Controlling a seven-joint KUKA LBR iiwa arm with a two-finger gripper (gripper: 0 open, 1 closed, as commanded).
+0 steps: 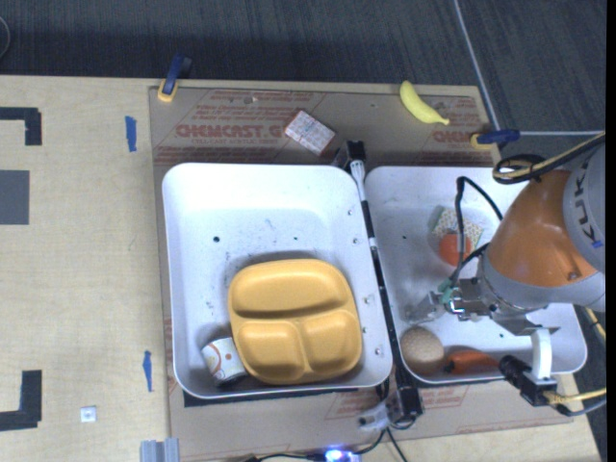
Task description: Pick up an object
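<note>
My gripper (435, 303) hangs low over the middle of the right bin (404, 195), below the arm's orange band. A tan rounded object (421, 346) lies just in front of it near the bin's front wall, with an orange carrot-like piece (473, 360) to its right. Behind the gripper sit an orange-red round object (449, 248) and a pale patterned item (447, 223), both partly hidden by the arm and its cable. In the left bin (192, 200) rests a yellow compartment tray (294, 318), and a small white and orange object (220, 357) lies at its front left corner.
A yellow banana (422, 104) and a patterned packet (308, 131) lie on the cardboard behind the bins. Clamps (173, 75) hold the cardboard's back corners. A black divider (371, 248) runs between the bins. The arm's bulk covers the right bin's right half.
</note>
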